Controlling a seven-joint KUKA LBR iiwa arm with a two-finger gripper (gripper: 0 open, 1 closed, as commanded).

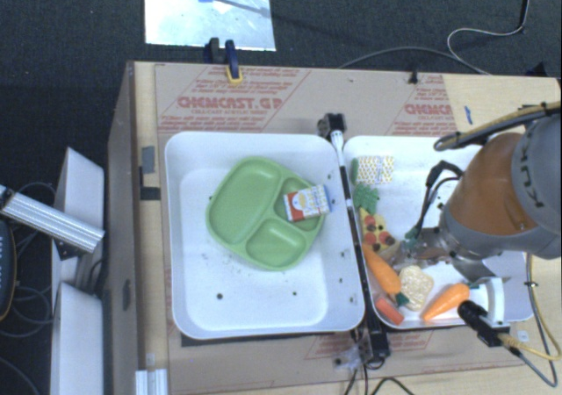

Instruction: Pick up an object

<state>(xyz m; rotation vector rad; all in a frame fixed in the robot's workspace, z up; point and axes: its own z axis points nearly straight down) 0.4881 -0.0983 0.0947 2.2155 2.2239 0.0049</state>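
Two shallow white plastic bins sit side by side on a brown cardboard-covered surface printed with red lettering. The left bin carries a light green, rounded, three-compartment plastic plate, which lies a little tilted toward the bin's upper right part. A small red-and-white carton rests on the plate's right edge, over the compartment nearest the divider between the bins. The right bin holds a cluster of toy foods along its left side and lower edge: a pale, dotted rectangular block near the top, a dark green leafy piece just below it, a yellow piece with red spots below that, then a long orange carrot lying at a slant beside the bin's left wall. Next to the carrot is a cream-coloured, knobbly round item, and a second, shorter orange carrot lies to its right near the lower rim. The grey arm with its orange band reaches in from the right and bends down over the right bin. Its end effector sits low in the bin, just above the cream item and beside the spotted yellow piece; it is dark and partly hidden by the wrist, so I cannot tell how wide it stands or whether anything is between its tips.
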